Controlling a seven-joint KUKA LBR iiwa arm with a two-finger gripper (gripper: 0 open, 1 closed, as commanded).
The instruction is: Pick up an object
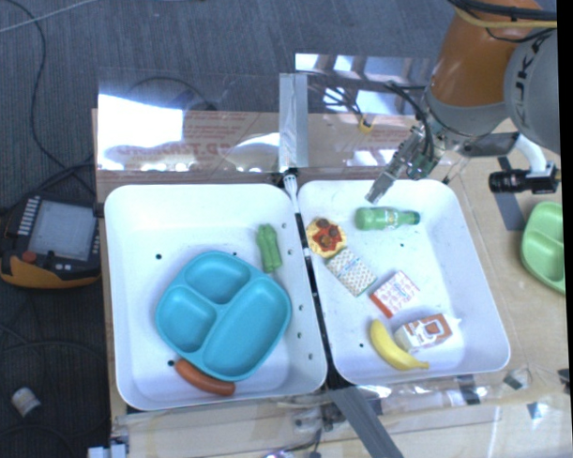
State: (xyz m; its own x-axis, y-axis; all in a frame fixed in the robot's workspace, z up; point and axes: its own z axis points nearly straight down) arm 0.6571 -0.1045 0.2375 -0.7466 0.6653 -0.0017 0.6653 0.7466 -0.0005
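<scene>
Arm: the grey KUKA arm with its orange band reaches in over the far right corner of the right bin [475,264], so the wrist hangs above that bin's far edge.
Gripper: the gripper [384,187] sits just above and beside the green bottle [386,217], slanted down toward it; whether it is apart or together cannot be told from this view, and nothing is seen held in it.
Likely target: the green bottle lies on its side near the far edge of the right bin, closest to the gripper, so it is judged the likeliest object to be picked.
Other things in the right bin: a small pizza-like toy [325,235] at the far left edge by the divider, a patterned packet [351,271] beside it, a red-and-white box [395,293] toward the middle, a banana [394,346] and a small carton [428,332] touching near the near edge.
Left bin [136,229]: a blue divided plate [224,315] fills the middle, a green vegetable [268,247] lies by the right edge, a sausage [204,376] rests along the near edge against the plate.
Stage: approach is judged under way; no lift yet.
Risk: the bottle is round and may roll when touched.
</scene>
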